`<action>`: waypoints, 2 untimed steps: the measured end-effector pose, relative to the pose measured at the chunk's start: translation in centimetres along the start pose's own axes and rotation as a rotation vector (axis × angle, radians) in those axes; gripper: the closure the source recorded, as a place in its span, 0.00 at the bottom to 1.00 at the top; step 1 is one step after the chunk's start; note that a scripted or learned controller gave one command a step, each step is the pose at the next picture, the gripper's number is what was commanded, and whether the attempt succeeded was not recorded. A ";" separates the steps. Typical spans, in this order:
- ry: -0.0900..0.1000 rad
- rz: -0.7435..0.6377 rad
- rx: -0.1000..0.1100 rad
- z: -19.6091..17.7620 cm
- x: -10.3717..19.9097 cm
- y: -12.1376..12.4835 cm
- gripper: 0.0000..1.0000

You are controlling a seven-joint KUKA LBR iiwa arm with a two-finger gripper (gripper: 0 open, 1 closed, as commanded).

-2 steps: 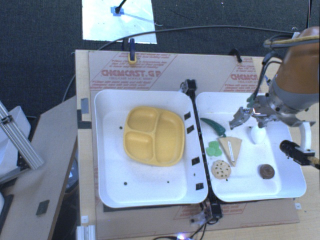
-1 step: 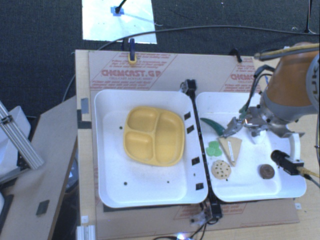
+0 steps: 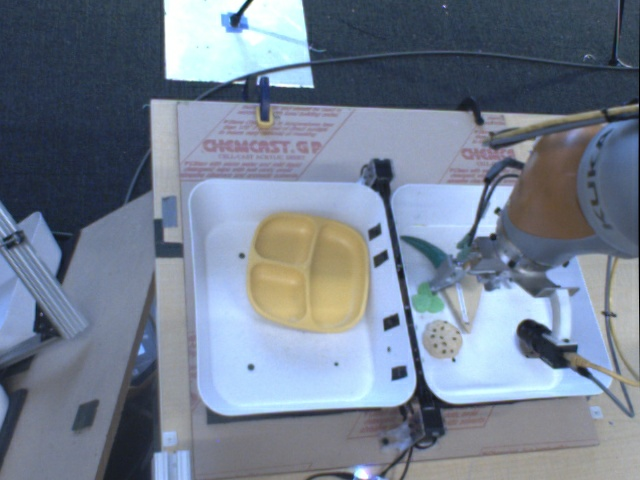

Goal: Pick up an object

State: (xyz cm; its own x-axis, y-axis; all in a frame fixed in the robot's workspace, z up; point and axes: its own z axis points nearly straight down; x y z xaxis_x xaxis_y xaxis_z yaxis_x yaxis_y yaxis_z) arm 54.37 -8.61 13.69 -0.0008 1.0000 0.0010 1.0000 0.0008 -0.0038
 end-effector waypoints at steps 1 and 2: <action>-0.002 0.000 -0.011 4.7 0.0 0.3 0.00; -0.008 0.001 -0.023 3.3 -0.3 0.6 1.00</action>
State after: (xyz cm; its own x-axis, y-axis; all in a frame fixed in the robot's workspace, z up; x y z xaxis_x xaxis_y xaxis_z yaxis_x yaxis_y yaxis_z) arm 54.95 -8.87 10.44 0.0005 1.0000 -0.0067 0.9998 -0.0003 0.0190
